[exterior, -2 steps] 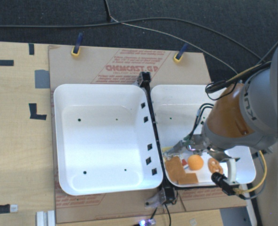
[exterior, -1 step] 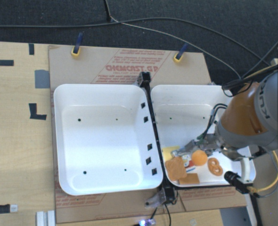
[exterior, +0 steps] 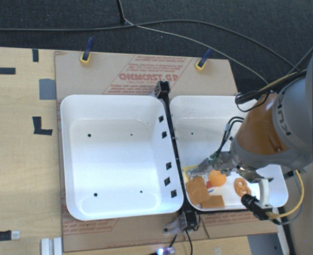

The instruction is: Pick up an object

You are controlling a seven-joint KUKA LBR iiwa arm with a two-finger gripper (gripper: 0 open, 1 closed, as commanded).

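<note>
Camera view: arm enters from right, pincer (exterior: 216,166) low over right bin's (exterior: 199,110) near end, just above an orange ball (exterior: 217,179). Can't tell its state. Beside the ball: brown slab (exterior: 197,190), tan block (exterior: 214,201), orange ring piece (exterior: 241,185). Left bin (exterior: 71,142) alongside on the worktop (exterior: 18,142).

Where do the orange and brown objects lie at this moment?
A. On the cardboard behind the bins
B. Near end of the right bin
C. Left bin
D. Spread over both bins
B: the orange objects and brown objects cluster at the right bin's near end, beside the gripper.
</note>
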